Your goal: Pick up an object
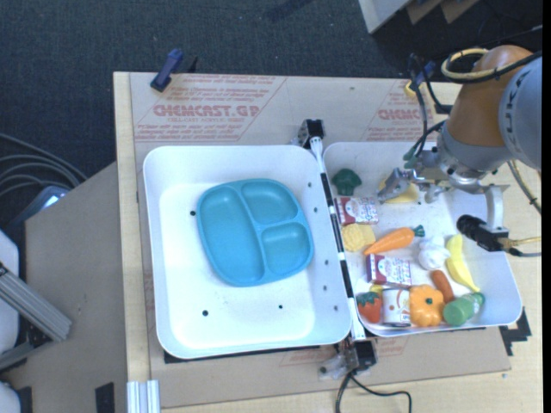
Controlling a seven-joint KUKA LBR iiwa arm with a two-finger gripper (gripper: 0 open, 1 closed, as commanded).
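Fingers [405,181], state impossible to tell, hover over the right bin [508,292] near the banana [398,196], probably light, slick plastic, best pinched mid-body.

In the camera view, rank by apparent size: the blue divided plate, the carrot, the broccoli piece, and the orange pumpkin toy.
1. Blue divided plate, far the largest.
2. Carrot, long and thin.
3. Orange pumpkin toy and broccoli piece: the pumpkin looks a little bigger, but they are near enough in size that I would not rank them firmly.
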